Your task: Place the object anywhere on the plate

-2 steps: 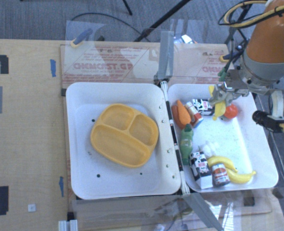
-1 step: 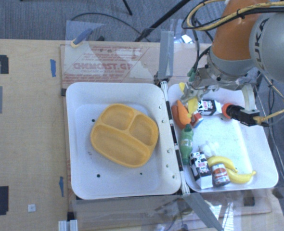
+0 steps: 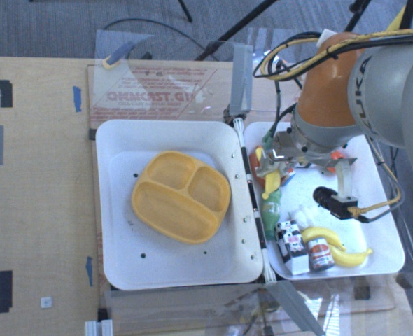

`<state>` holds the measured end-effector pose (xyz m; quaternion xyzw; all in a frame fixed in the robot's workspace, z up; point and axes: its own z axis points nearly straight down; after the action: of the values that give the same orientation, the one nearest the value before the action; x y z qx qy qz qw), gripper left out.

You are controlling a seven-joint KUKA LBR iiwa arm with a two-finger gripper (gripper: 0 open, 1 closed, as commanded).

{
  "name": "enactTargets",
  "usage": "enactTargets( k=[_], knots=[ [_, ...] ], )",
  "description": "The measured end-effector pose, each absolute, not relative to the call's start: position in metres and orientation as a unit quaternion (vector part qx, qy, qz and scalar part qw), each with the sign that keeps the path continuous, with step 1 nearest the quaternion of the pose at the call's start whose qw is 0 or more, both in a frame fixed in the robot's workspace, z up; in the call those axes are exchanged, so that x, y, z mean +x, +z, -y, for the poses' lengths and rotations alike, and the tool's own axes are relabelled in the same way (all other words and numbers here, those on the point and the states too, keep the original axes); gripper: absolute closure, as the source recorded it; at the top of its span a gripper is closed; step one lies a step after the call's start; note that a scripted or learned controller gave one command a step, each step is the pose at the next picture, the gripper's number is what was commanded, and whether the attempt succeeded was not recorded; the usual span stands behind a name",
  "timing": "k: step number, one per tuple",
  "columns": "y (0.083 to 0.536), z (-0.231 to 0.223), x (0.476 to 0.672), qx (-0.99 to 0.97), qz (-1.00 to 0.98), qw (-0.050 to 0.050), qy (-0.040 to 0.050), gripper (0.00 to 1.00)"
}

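One yellow plate (image 3: 180,197) with three compartments lies in the middle of the left bin (image 3: 115,257), turned so its two smaller compartments face 1 o'clock. Nothing rests on it.

All the loose things are in the right bin (image 3: 385,240), which touches the left bin along its 3 o'clock side. The gripper (image 3: 273,161) hangs at about 9 o'clock in that bin, close to the shared wall. Whether it is open or closed cannot be told from this angle. Just beneath it, toward 6 o'clock, sits one orange-and-yellow piece (image 3: 271,182); whether the gripper touches it cannot be told either.

One green piece (image 3: 271,210) lies directly below that, against the same wall. Farther toward 6 o'clock stands one black-and-white box (image 3: 290,240). One small white thing (image 3: 304,216) is just at the box's 1 o'clock. One small jar with a red label (image 3: 321,253) sits beside the box at its 3 o'clock, touching one banana (image 3: 341,248), which curves toward the bin's 5 o'clock corner.

One clear sheet with red lettering (image 3: 150,95) lies on the bench (image 3: 38,187) at 12 o'clock from the left bin.
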<state>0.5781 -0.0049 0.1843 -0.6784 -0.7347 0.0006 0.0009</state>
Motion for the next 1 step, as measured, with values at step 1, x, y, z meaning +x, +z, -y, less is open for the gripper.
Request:
enactTargets(
  k=[1],
  knots=[
    [0.2526,0.0294,0.5992,-0.665,0.747,-0.001,-0.0002,1.00]
  ],
)
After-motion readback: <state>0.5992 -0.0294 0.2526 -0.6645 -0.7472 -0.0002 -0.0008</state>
